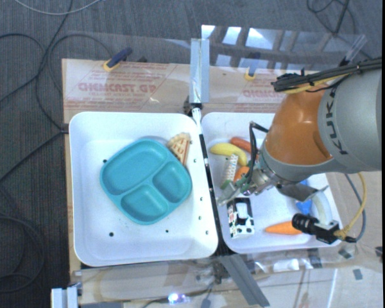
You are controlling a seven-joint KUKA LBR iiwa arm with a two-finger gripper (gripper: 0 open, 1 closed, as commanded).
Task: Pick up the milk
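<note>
Milk (241, 217), a boxy cow-print carton, lies flat below tool (239, 186); grip state unclear.

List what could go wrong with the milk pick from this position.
1. The milk carton lies against the right bin's left wall, so one finger may strike the wall rather than slide beside the carton.
2. The gripper sits above the carton amid clutter; the banana and carrot lie close and could get nudged or grabbed instead.
3. The arm hides part of the bin, so other obstacles may lie beneath.
</note>
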